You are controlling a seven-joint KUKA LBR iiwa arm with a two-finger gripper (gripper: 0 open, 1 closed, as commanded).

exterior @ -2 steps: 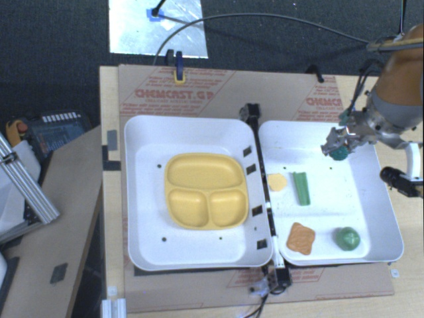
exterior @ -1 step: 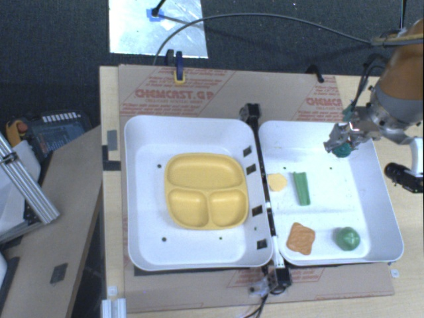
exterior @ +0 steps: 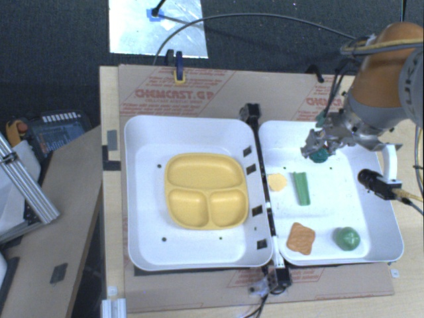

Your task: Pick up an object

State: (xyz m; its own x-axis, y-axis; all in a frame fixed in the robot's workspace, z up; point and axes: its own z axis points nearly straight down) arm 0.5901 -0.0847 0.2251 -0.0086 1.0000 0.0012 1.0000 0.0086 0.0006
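Two shallow white bins sit side by side on the tabletop (exterior: pixel 109 197). Nearest in the right bin (exterior: pixel 377 250) lie an orange, crusty piece (exterior: pixel 301 238) by the front left corner and a round green object (exterior: pixel 346 238) by the front right corner, well apart from each other. Farther back rest a green stick (exterior: pixel 301 188), lying lengthwise, and just to its left a small pale yellow disc (exterior: pixel 277 182) near the divider between the bins. The left bin (exterior: pixel 142 177) holds a yellow tray with three compartments (exterior: pixel 205 189), set near its middle. At the far side of the right bin the grey arm's jaws (exterior: pixel 318 149) hang low, with something teal (exterior: pixel 320 154) between the fingers; how tightly they pinch it I cannot tell. A black cylindrical part (exterior: pixel 373 183) juts in at the right rim.
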